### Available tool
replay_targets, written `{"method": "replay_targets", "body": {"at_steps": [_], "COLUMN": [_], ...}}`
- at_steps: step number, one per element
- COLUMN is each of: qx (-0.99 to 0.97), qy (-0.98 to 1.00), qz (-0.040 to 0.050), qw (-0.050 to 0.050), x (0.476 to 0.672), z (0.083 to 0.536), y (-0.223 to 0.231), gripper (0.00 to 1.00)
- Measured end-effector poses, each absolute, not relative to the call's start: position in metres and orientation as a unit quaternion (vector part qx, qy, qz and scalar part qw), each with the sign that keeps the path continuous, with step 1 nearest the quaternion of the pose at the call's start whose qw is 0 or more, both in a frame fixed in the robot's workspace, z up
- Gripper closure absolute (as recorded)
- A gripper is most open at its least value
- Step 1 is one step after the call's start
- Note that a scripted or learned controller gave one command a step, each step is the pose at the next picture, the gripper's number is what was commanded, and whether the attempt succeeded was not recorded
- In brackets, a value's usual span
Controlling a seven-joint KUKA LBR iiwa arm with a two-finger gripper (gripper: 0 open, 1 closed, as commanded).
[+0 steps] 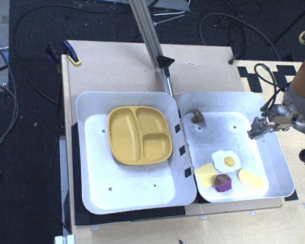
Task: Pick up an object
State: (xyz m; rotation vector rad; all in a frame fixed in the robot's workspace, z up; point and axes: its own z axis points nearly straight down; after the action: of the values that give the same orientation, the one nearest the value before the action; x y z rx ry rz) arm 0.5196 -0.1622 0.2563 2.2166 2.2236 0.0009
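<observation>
In the right bin (244, 118) lie several toy foods. A brown piece (197, 117) sits near its back left corner. A fried egg (226, 161) lies lower down, with a yellow cheese slice (206, 174), a purple piece (223, 183) and a yellow wedge (251, 179) near the front. My gripper (256, 130) hangs over the bin's right side, to the right of and above the egg, with nothing seen between its fingers.
The left bin (91, 151) holds a yellow divided plate (140, 134). A slanted metal pole (147, 29) runs from the top down to the gap between the bins. Cables lie on the dark floor around the bench.
</observation>
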Motion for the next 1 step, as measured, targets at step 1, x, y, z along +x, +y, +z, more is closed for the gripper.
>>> {"method": "replay_targets", "body": {"at_steps": [1], "qx": [0.705], "qy": [0.710], "qz": [0.0004], "qw": [0.000], "x": [0.5263], "z": [0.2491], "y": [-0.1056], "gripper": [1.00]}}
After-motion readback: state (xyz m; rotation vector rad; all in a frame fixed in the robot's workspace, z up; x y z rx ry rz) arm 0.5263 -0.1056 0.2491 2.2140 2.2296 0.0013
